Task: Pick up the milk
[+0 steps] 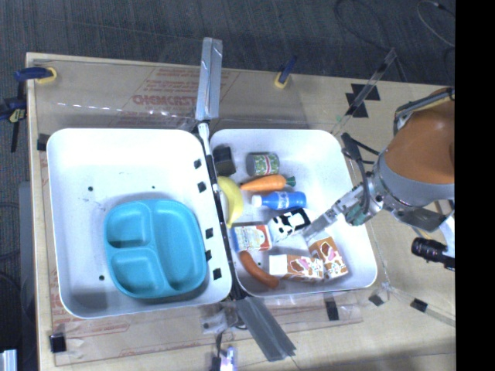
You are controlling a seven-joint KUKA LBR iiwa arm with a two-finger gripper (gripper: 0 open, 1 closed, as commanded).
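Right bin point(352, 168) — contents as we count them: a small green-labelled can point(264, 163) at the far side; a carrot point(265, 183) just below it; a banana point(229, 197) along the dividing wall; a white bottle with a blue label point(280, 201); a black-and-white cow-patterned milk carton point(288, 222) near the middle; a red-and-white carton point(252, 238) beside it; a sausage point(257, 271) near the front wall; a brown-and-white printed packet point(313, 263) at the front right.

Left bin point(77, 161) — one turquoise compartment tray point(155, 246); not part of the job.

Gripper point(321, 221) — reaching in from the right at a slant, tip just beside the milk carton on its right; we cannot tell how far apart its fingers stand, and we see nothing held between them.

Risks, as we judge them: the carton lies crowded, touching or nearly touching the red-and-white carton and close to the bottle and the packet; a closing grasp could catch a neighbour's edge instead, or pinch two items together; the slanted approach may push the carton toward the banana rather than straddle it; the carton appears to lie flat, so its broad face may be too wide for the fingers, and a corner grip could slip on the lift; the packet under the arm's path could be dragged along.
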